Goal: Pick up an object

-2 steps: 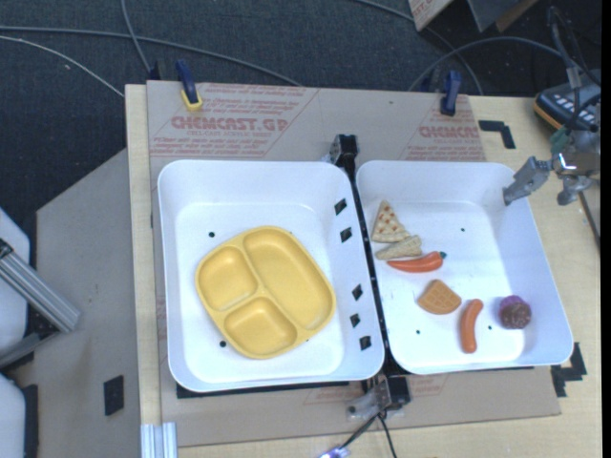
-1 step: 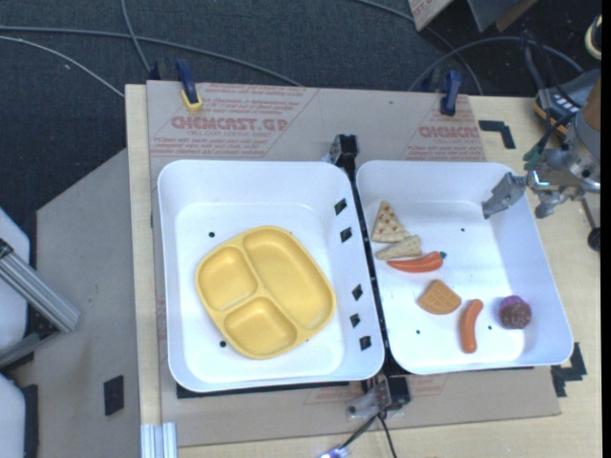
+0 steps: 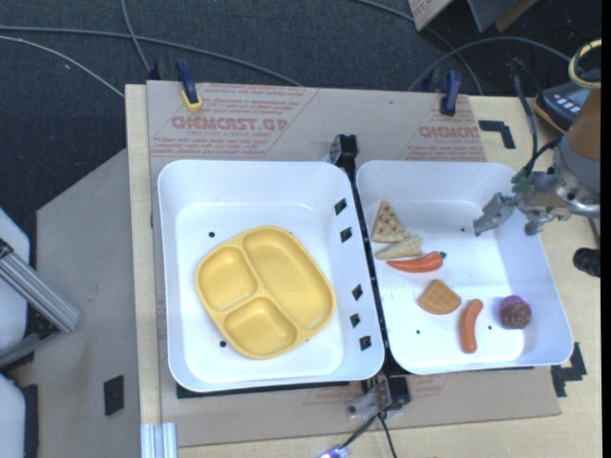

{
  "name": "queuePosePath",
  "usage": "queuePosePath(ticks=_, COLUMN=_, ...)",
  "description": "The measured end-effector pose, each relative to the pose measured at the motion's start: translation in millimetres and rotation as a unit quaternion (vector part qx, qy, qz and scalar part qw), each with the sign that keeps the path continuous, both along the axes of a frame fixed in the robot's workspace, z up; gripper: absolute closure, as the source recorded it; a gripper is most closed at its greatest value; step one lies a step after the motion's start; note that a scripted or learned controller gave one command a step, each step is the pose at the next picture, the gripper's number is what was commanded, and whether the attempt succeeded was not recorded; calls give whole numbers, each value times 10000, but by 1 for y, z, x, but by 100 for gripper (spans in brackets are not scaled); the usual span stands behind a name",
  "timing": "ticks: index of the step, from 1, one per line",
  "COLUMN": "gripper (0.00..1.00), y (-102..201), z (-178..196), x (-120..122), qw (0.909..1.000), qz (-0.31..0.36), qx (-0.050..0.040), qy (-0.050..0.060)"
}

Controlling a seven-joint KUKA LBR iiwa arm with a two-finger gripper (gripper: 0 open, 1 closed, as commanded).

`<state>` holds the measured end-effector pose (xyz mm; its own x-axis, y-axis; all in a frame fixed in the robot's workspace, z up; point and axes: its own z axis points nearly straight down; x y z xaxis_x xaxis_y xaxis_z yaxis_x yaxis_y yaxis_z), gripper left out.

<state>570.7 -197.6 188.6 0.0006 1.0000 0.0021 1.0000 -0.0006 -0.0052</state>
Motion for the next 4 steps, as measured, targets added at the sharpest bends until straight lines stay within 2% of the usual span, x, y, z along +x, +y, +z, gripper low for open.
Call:
queuePosePath(ticks=1, gripper=0, y=9, z=-51, x=5, qw=10000, qz=8, qx=2, qy=0)
queuePosePath(ticks=2, gripper=100, y=8, z=-37, x=6, qw=10000, qz=6, qx=-6, qy=-31)
queuePosePath(ticks=4, gripper=100, y=12, z=81, x=15, qw=10000, qz=12, qx=-23, qy=-67)
